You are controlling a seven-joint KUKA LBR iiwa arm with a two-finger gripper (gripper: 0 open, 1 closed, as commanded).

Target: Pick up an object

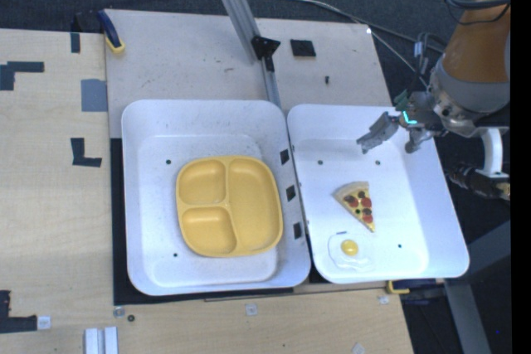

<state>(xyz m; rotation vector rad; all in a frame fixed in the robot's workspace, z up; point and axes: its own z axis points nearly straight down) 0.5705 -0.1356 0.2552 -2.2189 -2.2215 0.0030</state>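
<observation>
The table (199, 62) carries two shallow white bins side by side, and the split between them looks deliberate: the left bin (149, 178) holds a yellow divided plate (228, 206) lying flat near its middle, while the right bin (423, 195) holds the small loose things a pick would go for. Those are a toy pizza slice (358, 204) lying flat around the middle of the bin floor, and a toy fried egg (348, 249) just below it, close to the bin's near edge; the two lie close but apart, each with bare floor around it, which should leave room for fingers to come down on either side. The gripper (397, 133) hangs over the upper part of the right bin, up and to the right of the pizza slice and well clear of it. Its two dark fingers (375, 134) stand spread wide with nothing between them, which suits an approach rather than a carry. Judging by this, the pick has not yet been made, and the slice looks the nearer candidate
</observation>
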